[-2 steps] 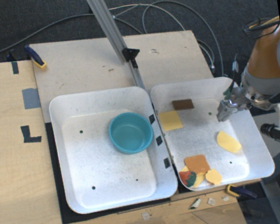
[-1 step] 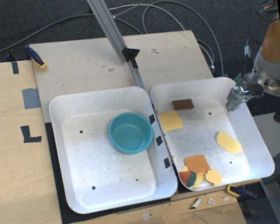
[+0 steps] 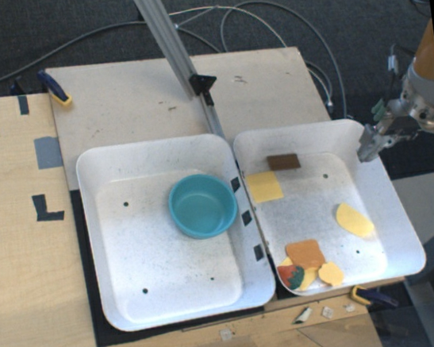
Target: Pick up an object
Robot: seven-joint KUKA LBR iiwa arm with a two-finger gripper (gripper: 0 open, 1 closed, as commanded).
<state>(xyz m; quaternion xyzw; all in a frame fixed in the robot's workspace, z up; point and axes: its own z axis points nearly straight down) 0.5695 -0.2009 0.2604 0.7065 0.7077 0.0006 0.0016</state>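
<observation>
My gripper (image 3: 367, 147) hangs at the right bin's (image 3: 390, 208) far right rim, above its edge, with nothing seen between its fingers. In that bin lie a brown block (image 3: 283, 162) at the back, a pale yellow square (image 3: 264, 187) by the left wall, a yellow oval piece (image 3: 355, 220) on the right, and an orange square (image 3: 304, 253) near the front. Beside the orange square sit a small red and green piece (image 3: 294, 276) and a small yellow piece (image 3: 330, 274). The left bin (image 3: 112, 223) holds a teal bowl (image 3: 201, 204).
A grey pole (image 3: 175, 46) slants up from between the bins at the back. Cables (image 3: 275, 16) loop behind the right bin. A blue and yellow clamp (image 3: 55, 88) sits at the board's far left corner, another clamp (image 3: 367, 296) at the front right.
</observation>
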